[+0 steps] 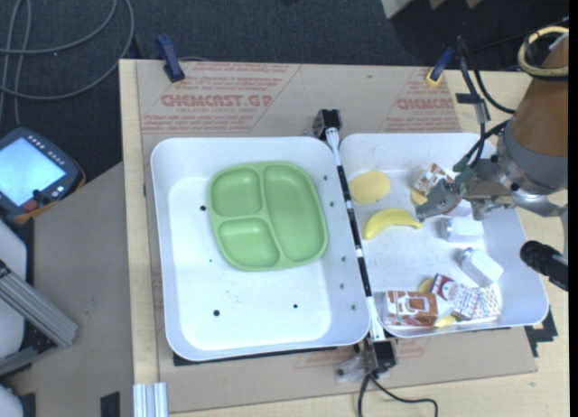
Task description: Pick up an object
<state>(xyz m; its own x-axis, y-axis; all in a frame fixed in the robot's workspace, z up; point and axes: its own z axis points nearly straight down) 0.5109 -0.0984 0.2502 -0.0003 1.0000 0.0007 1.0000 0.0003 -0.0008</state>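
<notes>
In the right-hand shallow white bin point(533, 302), the curved yellow plastic banana point(390, 222) lies just left of the tool point(444, 200), whose state I cannot tell; the banana looks light, stiff and slick, best pinched across its thick middle.

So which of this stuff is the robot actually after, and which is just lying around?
For the job:
- claw
- banana
- lemon
- packets
- right bin

Just lying about:
- green tray in the left bin
- clamps
- cables
- handheld screen
</notes>
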